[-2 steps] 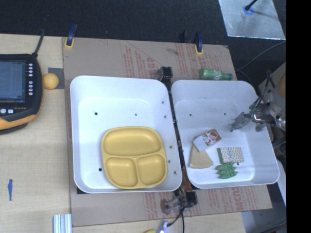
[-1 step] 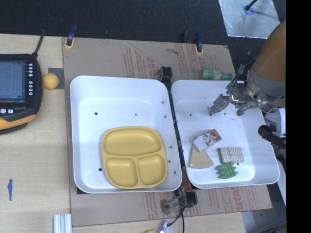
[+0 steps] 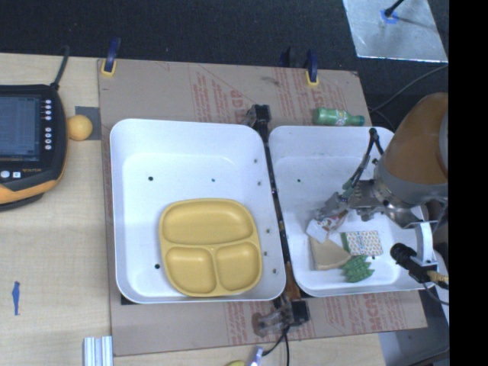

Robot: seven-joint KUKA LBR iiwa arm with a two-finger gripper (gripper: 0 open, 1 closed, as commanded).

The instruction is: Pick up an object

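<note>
White plastic makes up both shallow bins, which sit side by side on a brown cardboard sheet (image 3: pixel 229 90) laid over the pale wooden desk (image 3: pixel 46 265). Inside the left bin (image 3: pixel 133 147) lies a single yellow divided plate (image 3: pixel 211 245), set toward the near side, with one long compartment at the back and two smaller ones in front; its hollows hold nothing visible. Inside the right bin (image 3: pixel 305 158) a small heap of things is gathered in the near right part: a tan wedge-shaped piece (image 3: pixel 329 255) lying flat, a green leafy-looking toy (image 3: pixel 356 269) just beside it at the near wall, a small square card with a speckled, coloured pattern (image 3: pixel 364 242) touching both, and a small white packet with reddish print (image 3: pixel 322 226) at the heap's far left edge. The arm comes in from the right, its orange band (image 3: pixel 418 139) above the wrist, and the pincer (image 3: pixel 339 207) is low over the right bin, directly at the white packet; whether it is released or clenched cannot be told, as its dark metal parts blur together there, and nothing can be made out between them. Outside the bins, a green bottle (image 3: pixel 338 117) lies on its side on the cardboard behind the right bin, an orange ball (image 3: pixel 79 127) rests by the left bin's far corner, and a control tablet with an orange rim (image 3: pixel 27 147) sits at the desk's left edge
</note>
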